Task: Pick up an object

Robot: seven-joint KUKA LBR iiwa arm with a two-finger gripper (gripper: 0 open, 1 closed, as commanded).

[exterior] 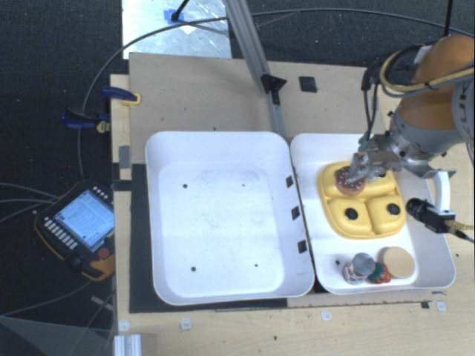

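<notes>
Looking down from the camera view, you find the end effector (355, 175) low over the yellow tray (364, 208) in the right bin (312, 221), at a brownish object (349, 181). You cannot tell its grip state. Small items (364, 268) lie nearer.

Tan bench (223, 99) on dark floor (52, 43) — perhaps carpet.

bench (200, 99): tan board top, dark strip along its left and front edges. two shallow white bins sit on it side by side, touching: left bin (159, 273), right bin (312, 154). small black square (308, 84) lies on the board behind the right bin.
</notes>
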